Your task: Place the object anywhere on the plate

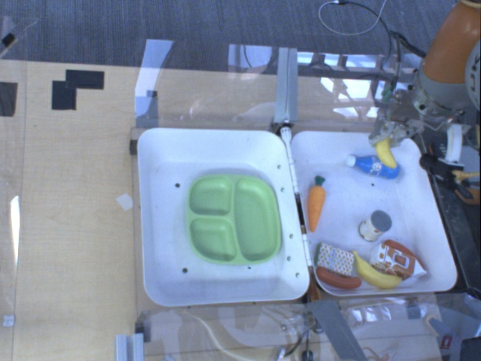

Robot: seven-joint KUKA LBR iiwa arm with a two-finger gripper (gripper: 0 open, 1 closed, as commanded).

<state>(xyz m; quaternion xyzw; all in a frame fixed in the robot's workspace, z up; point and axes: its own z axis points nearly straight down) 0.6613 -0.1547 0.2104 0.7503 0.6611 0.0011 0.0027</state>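
two white bins side by side in the camera view: left bin (pixel 158 277) bearing a green divided plate (pixel 233 218), right bin (pixel 440 273) crowded with toy food. gripper (pixel 388 135) at the right bin's far corner, hanging from the grey arm with its orange band (pixel 455 40). between the fingertips, a small yellow banana (pixel 385 154), seemingly clenched at its upper end and hanging just above a blue and white bottle (pixel 373 166); hard to tell whether touching the bottle or clear of it. long axis of the small banana near upright with a slight lean, free tip pointing down toward the bin floor. probably light, stiff moulded plastic, smooth and curved, so likely to swivel or slip in a narrow pinch; a hold across the thicker middle would seem steadier than one near the end. elsewhere in the right bin: an orange carrot (pixel 316 203) by the dividing wall, a grey-lidded jar (pixel 374 225), a second, larger banana (pixel 376 274), a red sausage (pixel 338 279), a patterned packet (pixel 335 259) and a printed pouch (pixel 398 259).
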